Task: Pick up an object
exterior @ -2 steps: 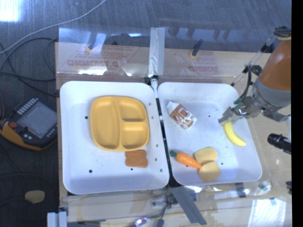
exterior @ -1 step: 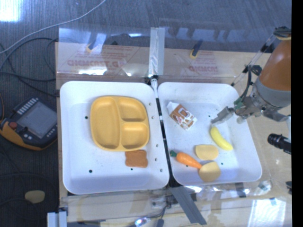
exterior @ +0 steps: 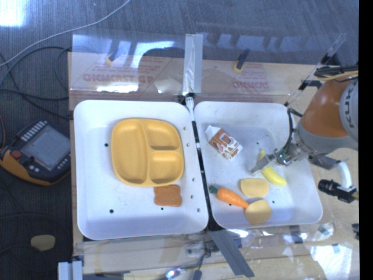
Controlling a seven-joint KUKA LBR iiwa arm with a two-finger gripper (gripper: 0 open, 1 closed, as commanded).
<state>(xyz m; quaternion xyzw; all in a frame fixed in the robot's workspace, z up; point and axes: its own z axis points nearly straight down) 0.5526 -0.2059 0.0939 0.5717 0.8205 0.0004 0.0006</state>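
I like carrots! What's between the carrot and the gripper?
In the camera view, a pale yellow potato-like piece lies between the carrot and the gripper.

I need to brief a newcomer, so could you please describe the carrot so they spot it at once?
Look in the right white bin, near its front edge. The small orange toy carrot with a green stem lies left of two pale yellow rounded pieces, the only pointed orange thing there.

Fixed overhead cam, slanted, both bins.
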